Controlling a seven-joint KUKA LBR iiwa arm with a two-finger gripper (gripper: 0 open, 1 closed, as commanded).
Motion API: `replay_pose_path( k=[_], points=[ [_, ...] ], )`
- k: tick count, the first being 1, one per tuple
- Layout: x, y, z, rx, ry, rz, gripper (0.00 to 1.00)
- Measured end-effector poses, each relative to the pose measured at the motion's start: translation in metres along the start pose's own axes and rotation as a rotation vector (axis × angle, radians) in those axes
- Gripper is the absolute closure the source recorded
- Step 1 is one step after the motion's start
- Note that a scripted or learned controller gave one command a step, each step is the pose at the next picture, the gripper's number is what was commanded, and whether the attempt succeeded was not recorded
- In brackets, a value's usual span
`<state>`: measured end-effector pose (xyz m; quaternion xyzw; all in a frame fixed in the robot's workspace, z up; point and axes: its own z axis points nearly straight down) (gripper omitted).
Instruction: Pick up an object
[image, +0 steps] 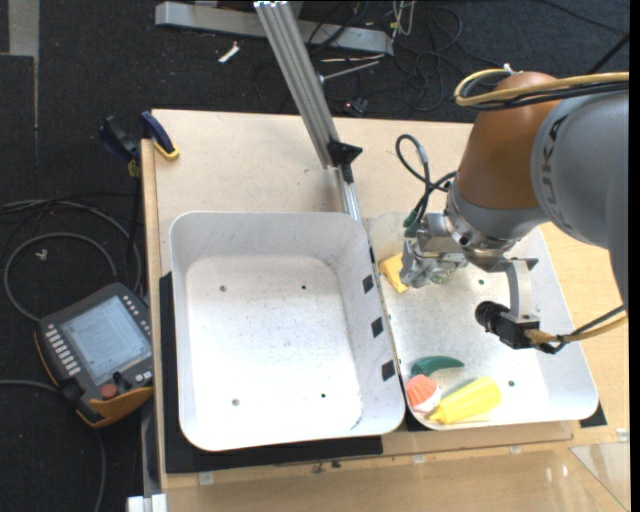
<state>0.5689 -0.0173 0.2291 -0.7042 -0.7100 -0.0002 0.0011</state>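
Two white bins side by side on a bench (250, 150); left bin (265, 330) bare inside; right bin (560, 385) under the grey-and-orange arm (520, 150); gripper (428, 262) low over the right bin's far-left part, just beside a small yellow piece (391, 272); near the front, a green object (436, 365), an orange-white object (422, 391) and a yellow object (468, 400) clustered; a pendant (95, 345) on the floor, left.

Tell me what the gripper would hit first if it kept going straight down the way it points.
Most likely the small yellow object near the right bin's left wall: the gripper hangs pointing down right beside it. Depth is unclear, so it could meet the bin floor beside it instead.
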Motion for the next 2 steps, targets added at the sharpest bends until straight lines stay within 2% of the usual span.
replay_pose_path(
  k=[1,2],
  points=[
    [0.048,0.010,-0.011,-0.003,0.000,0.000,1.00],
    [0.104,0.020,0.003,-0.002,-0.001,0.000,1.00]
  ],
)
